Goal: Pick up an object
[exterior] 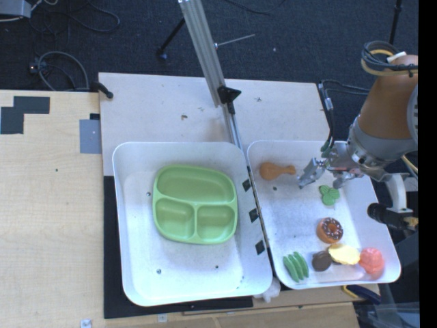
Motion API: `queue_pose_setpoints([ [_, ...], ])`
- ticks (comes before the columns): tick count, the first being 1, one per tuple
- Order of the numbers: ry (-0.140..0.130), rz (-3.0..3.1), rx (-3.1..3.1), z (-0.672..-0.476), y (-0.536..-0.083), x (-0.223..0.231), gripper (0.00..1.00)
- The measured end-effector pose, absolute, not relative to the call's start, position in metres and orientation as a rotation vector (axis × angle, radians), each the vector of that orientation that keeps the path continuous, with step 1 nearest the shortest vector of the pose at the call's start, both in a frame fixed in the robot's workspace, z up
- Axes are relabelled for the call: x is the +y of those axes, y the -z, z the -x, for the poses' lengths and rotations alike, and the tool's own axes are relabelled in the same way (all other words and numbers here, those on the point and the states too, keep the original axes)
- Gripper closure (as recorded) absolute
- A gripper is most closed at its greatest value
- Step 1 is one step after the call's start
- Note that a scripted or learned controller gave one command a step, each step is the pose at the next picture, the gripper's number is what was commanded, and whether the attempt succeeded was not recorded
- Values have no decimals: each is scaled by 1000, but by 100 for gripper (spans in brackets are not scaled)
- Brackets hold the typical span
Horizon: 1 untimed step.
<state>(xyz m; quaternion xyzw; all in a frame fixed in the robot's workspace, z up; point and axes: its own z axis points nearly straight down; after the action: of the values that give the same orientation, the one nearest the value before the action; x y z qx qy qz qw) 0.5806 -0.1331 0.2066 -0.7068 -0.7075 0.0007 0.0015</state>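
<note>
In the right bin my gripper hovers near the far side, open, with nothing between its fingers. An orange-brown drumstick toy lies just to its left. A small green piece sits just below it, on the side nearer the camera. Further toward the front lie a chocolate donut, a yellow piece, a dark brown piece, a pink piece and a green ridged pod.
The left bin holds a green divided plate. A slanted metal rail runs down to the divider between the bins. The arm's orange band rises at the right. Cables lie on the dark floor behind.
</note>
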Motion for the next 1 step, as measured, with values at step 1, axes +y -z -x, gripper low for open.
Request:
queue_pose_setpoints([
  [1, -2, 2220, -2219, -581, -207, -134, 0],
])
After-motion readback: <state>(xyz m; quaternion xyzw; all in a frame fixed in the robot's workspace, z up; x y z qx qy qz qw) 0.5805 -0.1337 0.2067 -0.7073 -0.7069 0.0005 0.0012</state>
